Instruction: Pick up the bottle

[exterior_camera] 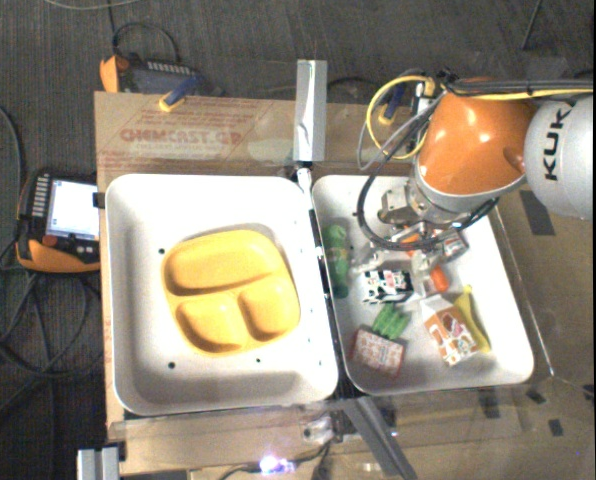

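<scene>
Orange-banded arm's pincer point(415, 230) hangs above right bin; green bottle point(336, 258) lies just left.

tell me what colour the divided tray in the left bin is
Yellow. The divided tray shows plainly in the camera view, lying in the left white bin.

The arm's hand point(416, 230) hangs over the right bin point(508, 313), near the green bottle point(336, 260).

Two white bins point(128, 298) — one yellow tray point(233, 290), one green bottle point(336, 258) — several small packets point(378, 351).
</scene>
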### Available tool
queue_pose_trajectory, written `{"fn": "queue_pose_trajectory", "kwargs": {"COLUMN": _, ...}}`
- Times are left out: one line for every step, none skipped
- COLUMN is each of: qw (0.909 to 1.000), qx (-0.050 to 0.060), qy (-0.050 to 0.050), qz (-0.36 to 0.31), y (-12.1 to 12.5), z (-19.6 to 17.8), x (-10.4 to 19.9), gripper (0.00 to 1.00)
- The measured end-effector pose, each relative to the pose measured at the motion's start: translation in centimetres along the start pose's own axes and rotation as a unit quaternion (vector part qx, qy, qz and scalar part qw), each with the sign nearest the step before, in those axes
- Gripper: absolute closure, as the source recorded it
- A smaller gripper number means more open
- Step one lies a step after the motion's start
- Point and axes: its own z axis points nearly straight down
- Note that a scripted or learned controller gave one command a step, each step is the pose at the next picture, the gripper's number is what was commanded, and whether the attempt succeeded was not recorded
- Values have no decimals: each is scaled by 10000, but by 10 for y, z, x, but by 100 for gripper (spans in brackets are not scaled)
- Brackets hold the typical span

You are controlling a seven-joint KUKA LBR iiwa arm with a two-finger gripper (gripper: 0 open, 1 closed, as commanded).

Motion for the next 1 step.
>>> {"fn": "queue_pose_trajectory", "kwargs": {"qw": 10000, "qx": 65, "qy": -20, "qz": 5, "y": -4, "z": -16, "x": -3, "gripper": 100}}
